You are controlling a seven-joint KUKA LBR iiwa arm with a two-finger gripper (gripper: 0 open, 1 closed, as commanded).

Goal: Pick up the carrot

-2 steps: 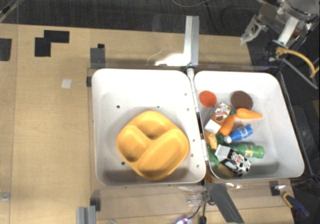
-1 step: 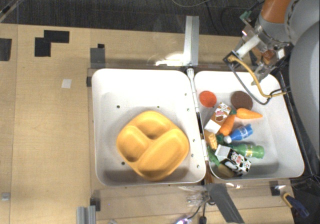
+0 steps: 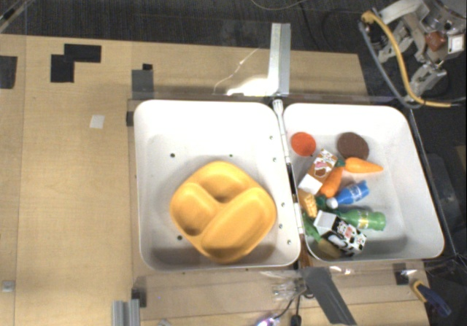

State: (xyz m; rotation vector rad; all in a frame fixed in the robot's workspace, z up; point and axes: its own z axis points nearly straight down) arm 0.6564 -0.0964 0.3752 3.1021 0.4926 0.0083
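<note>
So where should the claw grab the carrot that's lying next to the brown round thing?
Probably around the carrot's thick middle, coming straight down from above. It lies flat, pointing right, with its tip and far side free. Its left end touches other toys, and the brown disc sits just behind, so the fingers would best close across its width, clear of both. The claw hangs outside the bin.

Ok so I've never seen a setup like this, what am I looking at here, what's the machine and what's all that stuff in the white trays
This is one camera fixed above a workbench, looking down at a slant. The machine is a robot arm; its pincer hangs at the top right, beyond the trays, holding nothing. Two shallow white bins sit side by side. The left bin holds a yellow divided dish. The right bin holds a jumble of toy groceries: an orange carrot, which the arm is meant to pick up, a brown disc, a red ball, a blue bottle and a green bottle, among others.
</note>
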